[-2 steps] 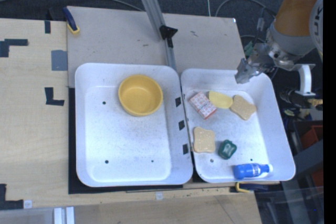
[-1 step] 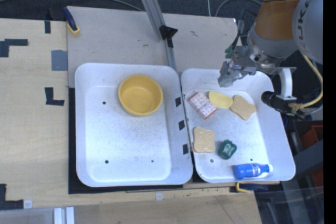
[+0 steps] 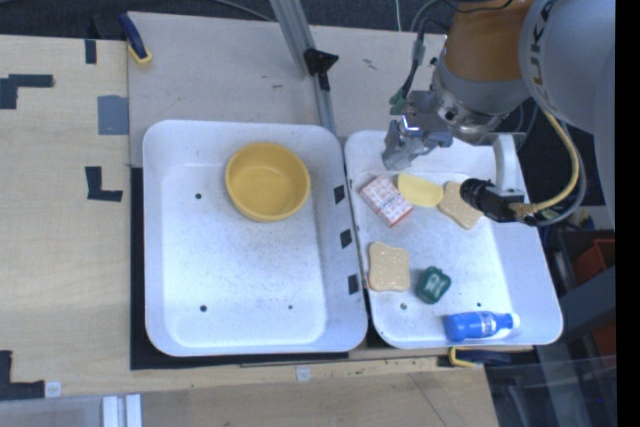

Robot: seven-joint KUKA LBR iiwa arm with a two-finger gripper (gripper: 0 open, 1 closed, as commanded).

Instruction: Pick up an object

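Note:
My gripper [image 3: 402, 153] hangs over the far left corner of the right bin [image 3: 520, 265], just above and behind a small red-and-white checkered box [image 3: 385, 200]. A yellow lump [image 3: 420, 190] lies right of that box, and a tan toast-like piece [image 3: 460, 206] lies beyond it. Nearer the front are a tan bread slice [image 3: 388, 267], a small dark green object [image 3: 432, 284] and a blue bottle [image 3: 478, 324] on its side. In the left bin [image 3: 180, 295] a yellow bowl [image 3: 266, 180] stands upright. Nothing shows in the gripper.
A grey metal pole [image 3: 290, 5] slants up from behind the seam between the bins. The arm's orange band and grey body [image 3: 520, 25] loom over the right bin's far side, with cables [image 3: 560, 175] looping down its right.

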